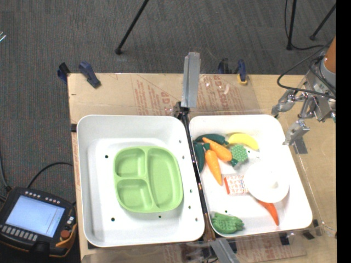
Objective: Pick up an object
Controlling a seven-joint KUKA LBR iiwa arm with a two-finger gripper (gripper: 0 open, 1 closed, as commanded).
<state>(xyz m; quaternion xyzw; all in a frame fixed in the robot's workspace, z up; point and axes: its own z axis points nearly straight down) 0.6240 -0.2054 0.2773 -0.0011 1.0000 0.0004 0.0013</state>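
Two white bins sit side by side: left bin [90, 147] has a green divided plate [148, 178], right bin [293, 201] has the toy food, namely a white dish [269, 184], carrots [214, 166], banana [244, 140] and broccoli [239, 154]. The gripper [299, 126] hangs over that bin's upper right rim, fingers apart, gripping nothing.

Tray [148, 178] in left bin [90, 147]
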